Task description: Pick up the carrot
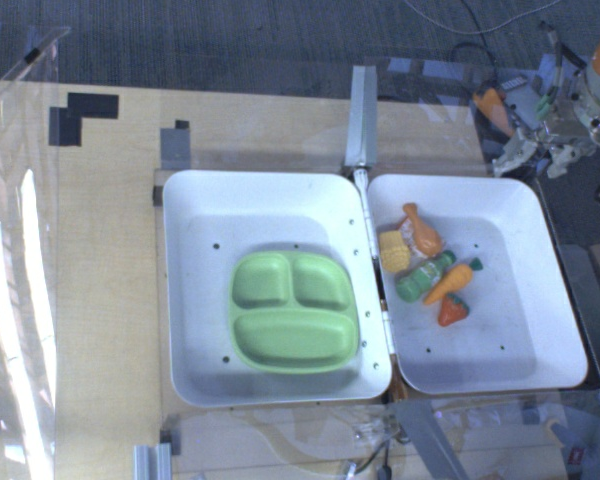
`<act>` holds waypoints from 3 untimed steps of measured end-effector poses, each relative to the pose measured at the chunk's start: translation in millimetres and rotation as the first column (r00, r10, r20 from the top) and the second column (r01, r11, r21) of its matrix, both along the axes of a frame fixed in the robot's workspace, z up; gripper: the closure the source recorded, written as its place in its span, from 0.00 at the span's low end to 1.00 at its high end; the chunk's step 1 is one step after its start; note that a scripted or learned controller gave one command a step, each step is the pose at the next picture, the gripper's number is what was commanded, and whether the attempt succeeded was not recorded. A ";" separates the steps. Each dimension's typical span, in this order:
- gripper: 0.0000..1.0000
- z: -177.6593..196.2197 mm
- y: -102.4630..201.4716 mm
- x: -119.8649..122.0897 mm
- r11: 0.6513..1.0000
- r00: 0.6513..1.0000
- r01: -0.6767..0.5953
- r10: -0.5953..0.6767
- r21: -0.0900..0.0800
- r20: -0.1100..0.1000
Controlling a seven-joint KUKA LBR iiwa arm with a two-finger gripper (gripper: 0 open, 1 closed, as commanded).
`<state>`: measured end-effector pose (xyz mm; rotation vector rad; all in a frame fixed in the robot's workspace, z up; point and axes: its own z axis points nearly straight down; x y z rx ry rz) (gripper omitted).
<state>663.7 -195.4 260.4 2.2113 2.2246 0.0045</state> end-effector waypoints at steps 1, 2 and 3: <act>0.00 -127.0 15.1 -49.2 0.999 0.999 -0.050 0.050 0.000 -0.001; 0.00 -170.9 51.9 -130.8 0.946 0.946 -0.325 0.325 -0.003 0.006; 1.00 -158.3 52.9 -127.6 0.946 0.946 -0.325 0.325 -0.005 0.013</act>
